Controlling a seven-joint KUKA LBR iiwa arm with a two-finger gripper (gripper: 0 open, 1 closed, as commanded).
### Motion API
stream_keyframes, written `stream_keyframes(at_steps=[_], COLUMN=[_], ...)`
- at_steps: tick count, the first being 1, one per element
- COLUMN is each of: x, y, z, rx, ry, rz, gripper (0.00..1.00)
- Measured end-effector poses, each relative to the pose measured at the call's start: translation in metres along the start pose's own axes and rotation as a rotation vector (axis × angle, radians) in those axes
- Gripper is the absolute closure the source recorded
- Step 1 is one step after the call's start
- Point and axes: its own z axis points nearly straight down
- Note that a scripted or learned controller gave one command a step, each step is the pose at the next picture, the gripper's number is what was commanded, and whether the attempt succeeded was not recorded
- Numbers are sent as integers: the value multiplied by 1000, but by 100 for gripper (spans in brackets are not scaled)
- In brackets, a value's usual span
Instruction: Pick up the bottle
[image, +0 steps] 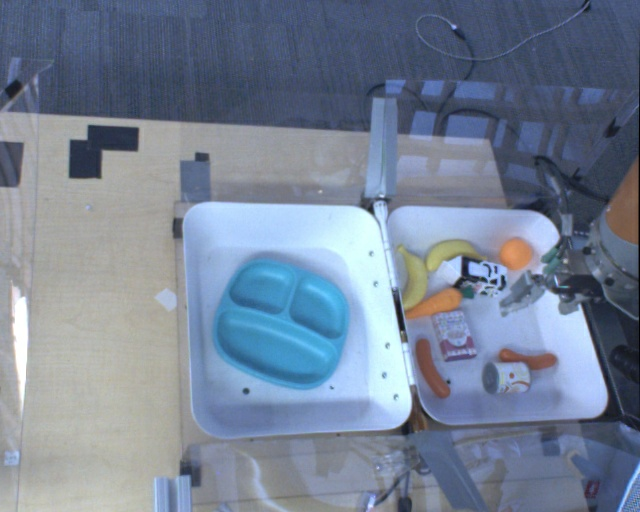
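A small black-and-white bottle (483, 275) lies on its side in the right bin (585, 400), just right of the bananas and above the carrot. My gripper (543, 296) hovers over the bin's right part, a short way right of the bottle and apart from it. Its fingers are spread open and hold nothing.
The right bin also holds two bananas (432, 262), an orange ball (516, 253), a carrot (435, 303), a red-and-white carton (453, 336), a sausage (432, 368), a white cup (507, 377) and a small orange piece (529, 358). A blue divided plate (282, 322) lies in the left bin (210, 400).
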Motion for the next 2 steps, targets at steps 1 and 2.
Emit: stream_keyframes(at_steps=[1, 2], x=[-46, -77], y=[-5, 15], z=[89, 149], rx=[1, 1], ry=[0, 0], rz=[-6, -53], gripper=[0, 0])
